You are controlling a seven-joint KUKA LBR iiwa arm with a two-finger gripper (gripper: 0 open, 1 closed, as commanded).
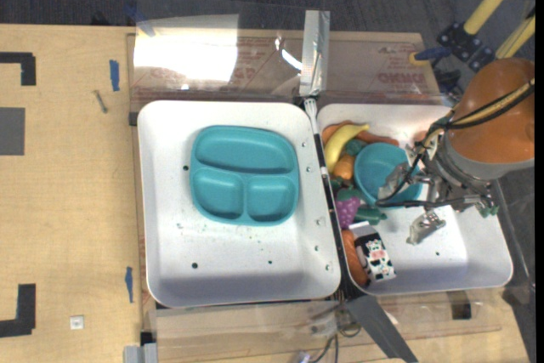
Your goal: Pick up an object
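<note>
The right bin (476, 263) holds a pile of toys along its left side. In it are a yellow banana (340, 138), a teal cup (378, 167), purple grapes (347, 208), a black-and-white cow figure (374, 255) and an orange piece (351, 259). The arm's orange band (501, 115) hangs over the bin's right half. My gripper (423, 227) is low over the bin floor, just right of the teal cup and apart from the cow figure. Nothing is seen held in it.
The left bin (170, 251) carries a teal divided plate (245, 174). A clear plastic sheet (221, 55) and a metal divider (314, 55) stand behind the bins. Bare white floor lies in the right bin's lower right. A wooden bench (59, 208) extends to the left.
</note>
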